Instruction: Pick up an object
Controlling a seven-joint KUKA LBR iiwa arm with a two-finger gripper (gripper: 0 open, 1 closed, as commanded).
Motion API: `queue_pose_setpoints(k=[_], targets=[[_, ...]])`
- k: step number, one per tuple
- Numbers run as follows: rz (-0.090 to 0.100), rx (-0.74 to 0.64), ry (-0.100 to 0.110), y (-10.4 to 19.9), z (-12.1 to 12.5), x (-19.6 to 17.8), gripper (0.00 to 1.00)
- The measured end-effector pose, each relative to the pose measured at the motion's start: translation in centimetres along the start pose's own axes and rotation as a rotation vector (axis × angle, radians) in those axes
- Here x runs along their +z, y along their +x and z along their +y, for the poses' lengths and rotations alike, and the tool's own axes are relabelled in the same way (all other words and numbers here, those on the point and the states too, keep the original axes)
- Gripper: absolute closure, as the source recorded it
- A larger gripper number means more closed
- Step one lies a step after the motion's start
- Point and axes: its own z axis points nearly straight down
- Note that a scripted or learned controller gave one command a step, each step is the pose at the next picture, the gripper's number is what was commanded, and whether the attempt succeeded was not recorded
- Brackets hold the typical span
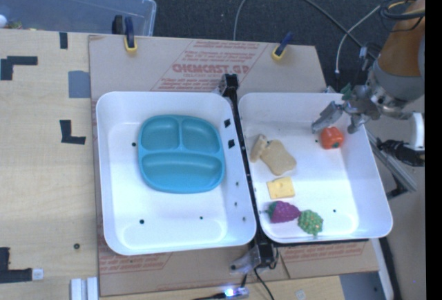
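Reaching in from the right edge of the frame, the grey arm (404, 77) with its orange band sits at the upper right, its wrist angled down and leftward over the far right corner of the right bin (359, 174). The claw (337, 119) points toward the picture's left, with one grey finger (324, 119) stretched out to the left and another (356, 122) hanging lower on the right, so the two stand apart and spread, with nothing between them. A small red-orange tomato-like object (331, 137) lies on the bin floor just below the claw, close to its tips, though whether they touch cannot be told. Further left in the same bin, near the divider, lie two tan bread-like pieces (273, 153), and just below them a yellow square piece (280, 188). Toward the lower middle of the frame sit a purple bunch of grapes (283, 211) and, just beside it to the right, a green leafy piece (311, 222). The left bin (114, 174) holds a blue divided plate (181, 153), lying flat in its upper half. Both bins rest on a cardboard sheet (207, 60) on the wooden tabletop (41, 174).
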Motion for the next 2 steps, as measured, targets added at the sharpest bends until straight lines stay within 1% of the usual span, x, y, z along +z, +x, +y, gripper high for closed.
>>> queue_pose_setpoints(k=[1,2], targets=[[-0.003,-0.004,-0.011,0.1,0.3,-0.7,0.00],[-0.003,-0.003,-0.006,-0.6,-0.2,4.4,0.00]])
